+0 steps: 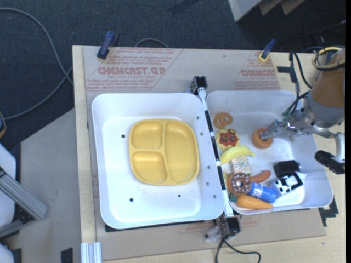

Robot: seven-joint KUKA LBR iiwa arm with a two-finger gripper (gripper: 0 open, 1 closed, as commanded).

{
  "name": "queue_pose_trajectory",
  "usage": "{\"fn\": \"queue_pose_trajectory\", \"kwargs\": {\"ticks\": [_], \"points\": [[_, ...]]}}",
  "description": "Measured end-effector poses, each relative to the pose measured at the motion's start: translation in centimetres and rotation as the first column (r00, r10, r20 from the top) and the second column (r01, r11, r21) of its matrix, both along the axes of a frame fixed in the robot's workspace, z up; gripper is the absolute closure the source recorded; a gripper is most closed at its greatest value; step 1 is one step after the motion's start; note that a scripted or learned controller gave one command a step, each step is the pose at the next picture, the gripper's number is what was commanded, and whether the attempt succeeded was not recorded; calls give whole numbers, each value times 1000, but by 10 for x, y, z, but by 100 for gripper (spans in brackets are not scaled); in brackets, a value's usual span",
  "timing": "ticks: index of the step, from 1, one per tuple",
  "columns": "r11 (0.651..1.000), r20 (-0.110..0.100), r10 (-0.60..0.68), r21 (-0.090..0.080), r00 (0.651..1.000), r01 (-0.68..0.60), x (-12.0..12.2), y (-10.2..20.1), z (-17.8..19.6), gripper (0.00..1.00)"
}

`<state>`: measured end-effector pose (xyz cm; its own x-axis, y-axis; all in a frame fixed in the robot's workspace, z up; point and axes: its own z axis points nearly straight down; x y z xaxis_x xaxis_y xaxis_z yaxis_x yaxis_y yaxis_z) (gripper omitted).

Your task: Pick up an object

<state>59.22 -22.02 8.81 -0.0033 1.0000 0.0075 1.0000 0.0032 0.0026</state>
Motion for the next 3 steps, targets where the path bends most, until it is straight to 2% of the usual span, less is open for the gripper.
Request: {"fn": "queue_pose_trajectory", "kwargs": {"ticks": [1,2,3], "points": [[1000,5,-1,-3,1000,1,-66,-1,1,0],[1000,11,-4,-10,1000,4,-40,72,1,0],[1000,10,-4,-9,1000,4,2,114,2,0]]}}
